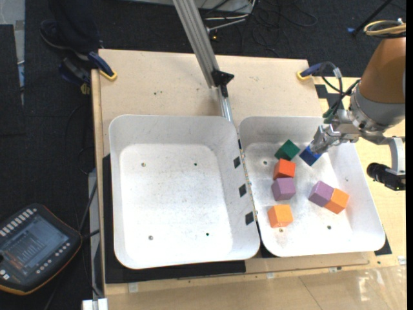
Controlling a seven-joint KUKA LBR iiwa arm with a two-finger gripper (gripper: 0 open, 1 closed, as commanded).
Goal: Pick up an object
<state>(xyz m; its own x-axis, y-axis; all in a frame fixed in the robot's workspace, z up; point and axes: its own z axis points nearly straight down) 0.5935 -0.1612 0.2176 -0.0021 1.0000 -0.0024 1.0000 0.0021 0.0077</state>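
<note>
Tool (314,148) at blue block (310,155) (unlabelled)

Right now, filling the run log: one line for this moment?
gripper over right bin | blue block at its tip | grasp unconfirmed | left bin untouched

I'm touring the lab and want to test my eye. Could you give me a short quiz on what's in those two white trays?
1. True or false: all the blocks lie in the right bin.
2. Which block lies nearest the pincer? A) blue block B) the lower orange block C) the purple block in the middle
3. Fill in: the green block sits just above an ___ block.

Key: 1 true; 2 A; 3 orange.
</note>
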